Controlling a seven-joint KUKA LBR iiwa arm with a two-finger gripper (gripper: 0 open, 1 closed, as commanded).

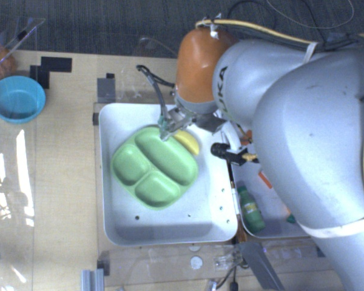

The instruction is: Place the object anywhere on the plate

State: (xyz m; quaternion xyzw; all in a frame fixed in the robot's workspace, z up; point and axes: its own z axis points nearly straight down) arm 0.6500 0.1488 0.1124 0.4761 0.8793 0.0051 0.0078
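A yellow object [188, 142] is seen in the left bin [118, 220], touching the upper right rim of the green divided plate [155, 166] — outside its compartments. The gripper [168, 128] is poised over that same edge, just beside the yellow object; nothing is seen between its tips, and their spacing cannot be told. A green bottle [250, 208] lies in the right bin — a blue bowl [17, 98] stands well apart at the bench's far left.
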